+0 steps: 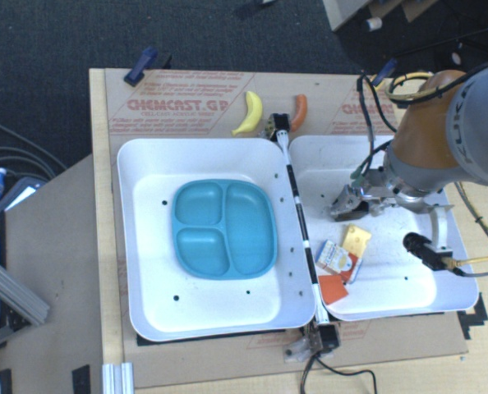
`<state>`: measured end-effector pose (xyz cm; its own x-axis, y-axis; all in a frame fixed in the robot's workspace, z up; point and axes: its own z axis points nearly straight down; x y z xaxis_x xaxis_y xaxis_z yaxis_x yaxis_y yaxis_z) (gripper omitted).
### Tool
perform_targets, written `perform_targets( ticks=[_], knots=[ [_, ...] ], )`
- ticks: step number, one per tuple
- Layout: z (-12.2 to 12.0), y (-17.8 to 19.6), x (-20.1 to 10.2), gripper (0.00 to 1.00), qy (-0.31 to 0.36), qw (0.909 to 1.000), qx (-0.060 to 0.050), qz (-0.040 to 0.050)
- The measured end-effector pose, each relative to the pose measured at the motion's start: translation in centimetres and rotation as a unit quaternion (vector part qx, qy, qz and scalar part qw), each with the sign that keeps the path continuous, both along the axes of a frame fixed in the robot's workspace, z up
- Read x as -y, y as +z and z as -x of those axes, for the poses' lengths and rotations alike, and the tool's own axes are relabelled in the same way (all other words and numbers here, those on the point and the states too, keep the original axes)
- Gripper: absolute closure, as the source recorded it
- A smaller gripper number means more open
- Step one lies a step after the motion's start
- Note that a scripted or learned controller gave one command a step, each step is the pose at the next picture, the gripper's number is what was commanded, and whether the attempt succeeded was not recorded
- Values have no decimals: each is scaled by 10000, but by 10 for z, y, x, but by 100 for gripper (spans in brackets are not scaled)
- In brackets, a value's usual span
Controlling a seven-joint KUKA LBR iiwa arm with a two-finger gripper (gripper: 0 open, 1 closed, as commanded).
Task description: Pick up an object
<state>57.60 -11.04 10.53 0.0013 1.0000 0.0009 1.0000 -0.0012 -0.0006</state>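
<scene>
At the right bin's [441,302] near-left corner lie an orange piece [332,289], a small packet [336,258] and a yellow block [357,239] (tightly clustered), just nearer than the end effector [348,207], whose grip I cannot tell.

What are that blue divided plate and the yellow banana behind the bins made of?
Blue divided plate: probably moulded plastic, with a smooth, even colour and soft sheen. Yellow banana: likely a plastic toy, since it is uniformly bright and glossy, though real fruit can't be excluded.
</scene>
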Motion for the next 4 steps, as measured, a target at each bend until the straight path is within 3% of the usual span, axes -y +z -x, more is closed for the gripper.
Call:
perform_targets(
  ticks=[1, 2, 3, 4],
  knots=[
    [36, 105, -52, 100, 12, 10000, 4, 2],
    [94, 152, -104, 100, 9, 10000, -15, -2],
    [97, 149, -160, 100, 11, 10000, -19, 0],
    [97, 159, -103, 100, 2, 10000, 3, 8]
  ],
)
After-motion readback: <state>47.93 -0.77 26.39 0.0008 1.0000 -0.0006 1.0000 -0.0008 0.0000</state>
